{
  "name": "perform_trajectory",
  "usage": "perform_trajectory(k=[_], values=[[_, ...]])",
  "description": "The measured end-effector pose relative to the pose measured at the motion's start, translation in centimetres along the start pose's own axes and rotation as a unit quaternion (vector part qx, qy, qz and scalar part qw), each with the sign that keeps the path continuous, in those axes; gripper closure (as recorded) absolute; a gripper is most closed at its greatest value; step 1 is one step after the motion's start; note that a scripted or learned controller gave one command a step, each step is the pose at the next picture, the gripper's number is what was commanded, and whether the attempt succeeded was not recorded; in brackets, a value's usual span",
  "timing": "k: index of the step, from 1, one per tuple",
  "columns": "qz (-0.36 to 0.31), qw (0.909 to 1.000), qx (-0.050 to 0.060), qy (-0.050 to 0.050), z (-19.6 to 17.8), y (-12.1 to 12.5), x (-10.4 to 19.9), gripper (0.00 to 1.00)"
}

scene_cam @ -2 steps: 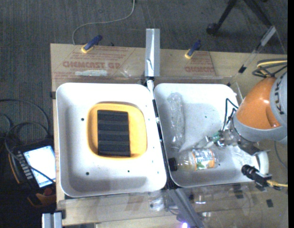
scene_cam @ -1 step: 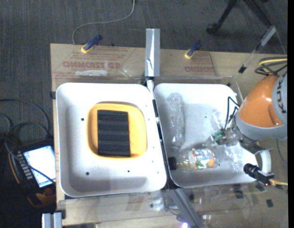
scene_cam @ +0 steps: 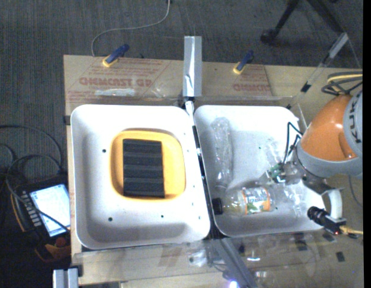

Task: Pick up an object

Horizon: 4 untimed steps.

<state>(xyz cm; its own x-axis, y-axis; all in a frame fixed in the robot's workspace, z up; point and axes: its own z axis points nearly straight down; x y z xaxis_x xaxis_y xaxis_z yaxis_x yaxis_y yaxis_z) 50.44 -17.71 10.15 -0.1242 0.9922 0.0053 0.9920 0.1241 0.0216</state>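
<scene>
A: Any legible writing?

B: Red "CHEMCAST" lettering on the board [scene_cam: 122, 81] at the upper left of the frame. The bottle's label [scene_cam: 256, 200] is unreadable.

A: Location of the bottle?

B: The clear bottle [scene_cam: 248, 200] lies on its side, lower part of the right bin [scene_cam: 245, 116].

A: Gripper?

B: At the arm [scene_cam: 332, 140], right edge; its state cannot be determined.

A: Left bin [scene_cam: 89, 221]?

B: Holds a yellow-rimmed black tray [scene_cam: 146, 164].

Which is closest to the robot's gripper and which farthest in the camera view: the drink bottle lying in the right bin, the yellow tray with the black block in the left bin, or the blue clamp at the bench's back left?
From the gripper, low in the right bin:
1. Drink bottle, just beside it, toward the bin's front.
2. Yellow tray, across in the left bin.
3. Blue clamp, far back-left on the bench edge.
</scene>
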Motion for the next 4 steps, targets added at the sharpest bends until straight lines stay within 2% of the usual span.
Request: perform_trajectory(k=[1, 2, 3, 4], values=[[-0.083, 0.9965, 0.000, -0.011, 0.8, -0.9, 3.5, 0.00], [-0.259, 0.9658, 0.001, -0.011, 0.8, -0.6, 5.8, 0.00], [-0.175, 0.9846, 0.006, -0.001, 0.9, 1.3, 3.9, 0.00], [0.028, 0.9995, 0.011, -0.004, 0.4, -2.0, 0.5, 0.00]])
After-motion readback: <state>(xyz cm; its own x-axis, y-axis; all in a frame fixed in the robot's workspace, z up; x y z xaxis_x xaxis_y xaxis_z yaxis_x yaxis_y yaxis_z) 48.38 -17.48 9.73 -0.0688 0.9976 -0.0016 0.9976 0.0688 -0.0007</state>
